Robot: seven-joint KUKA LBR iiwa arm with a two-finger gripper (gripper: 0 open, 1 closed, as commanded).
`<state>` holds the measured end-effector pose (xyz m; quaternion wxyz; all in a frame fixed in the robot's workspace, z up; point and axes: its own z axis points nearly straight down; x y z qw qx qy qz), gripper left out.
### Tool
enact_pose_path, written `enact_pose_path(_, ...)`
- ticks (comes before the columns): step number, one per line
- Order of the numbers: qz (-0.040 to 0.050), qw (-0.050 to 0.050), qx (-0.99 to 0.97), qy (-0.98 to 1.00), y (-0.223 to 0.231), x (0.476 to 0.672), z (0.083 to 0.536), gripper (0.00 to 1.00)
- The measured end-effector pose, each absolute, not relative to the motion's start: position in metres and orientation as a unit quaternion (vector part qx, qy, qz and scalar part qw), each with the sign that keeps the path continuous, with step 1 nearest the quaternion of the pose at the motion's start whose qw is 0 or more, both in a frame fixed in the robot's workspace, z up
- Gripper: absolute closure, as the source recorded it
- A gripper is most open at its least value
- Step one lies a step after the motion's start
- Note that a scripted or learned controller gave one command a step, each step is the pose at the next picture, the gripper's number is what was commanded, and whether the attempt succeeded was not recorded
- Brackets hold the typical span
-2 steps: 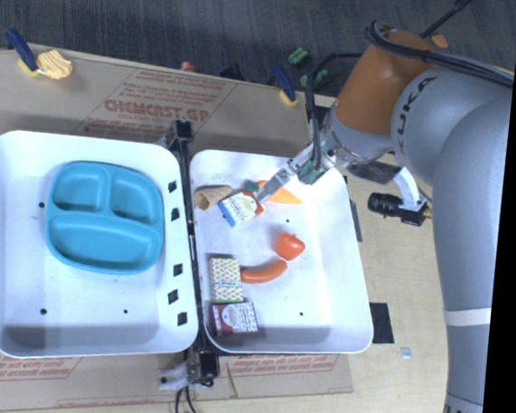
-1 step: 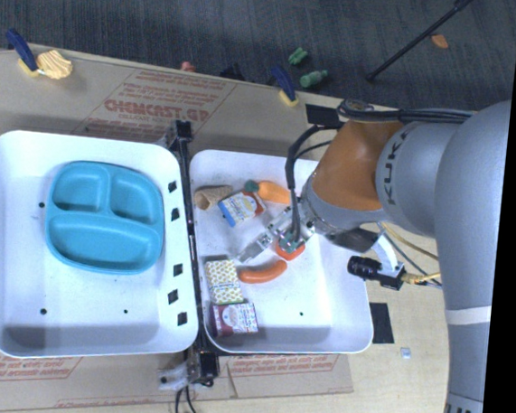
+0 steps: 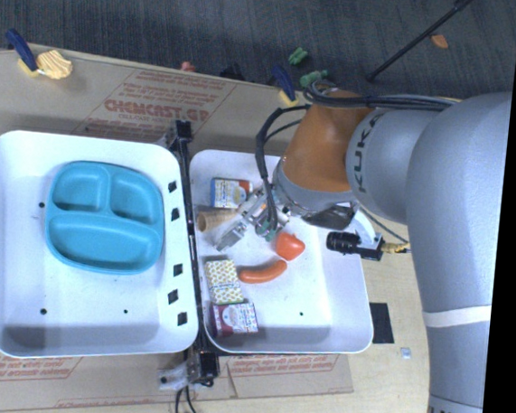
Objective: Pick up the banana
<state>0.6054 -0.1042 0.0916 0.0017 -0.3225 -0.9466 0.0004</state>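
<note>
The banana is hard to pick out for certain; my best guess is the pale tan, elongated piece (image 3: 213, 218) in the right bin (image 3: 341, 332), just below the small carton (image 3: 228, 192). Its long axis runs roughly left to right, slightly tilted. The gripper (image 3: 247, 223) hangs just right of that piece, below and right of the carton, seemingly touching its right end. Whether the gripper is open or closed, I cannot tell. An orange sausage (image 3: 261, 271) lies further below the carton.

Blue sectioned plate (image 3: 107, 216) in white bin (image 3: 12, 314); orange sausage (image 3: 261, 271), red-orange tomato (image 3: 290, 246), checkered waffle (image 3: 222, 279).
</note>
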Motion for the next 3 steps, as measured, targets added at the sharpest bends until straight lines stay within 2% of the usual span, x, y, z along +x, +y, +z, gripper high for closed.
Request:
enact_pose_path(2, 0.0001, 0.001, -0.174, -0.985, -0.091, 0.571, 0.092, 0.00)
enact_pose_path(3, 0.0004, 0.001, -0.173, -0.985, -0.091, 0.572, 0.102, 1.00)
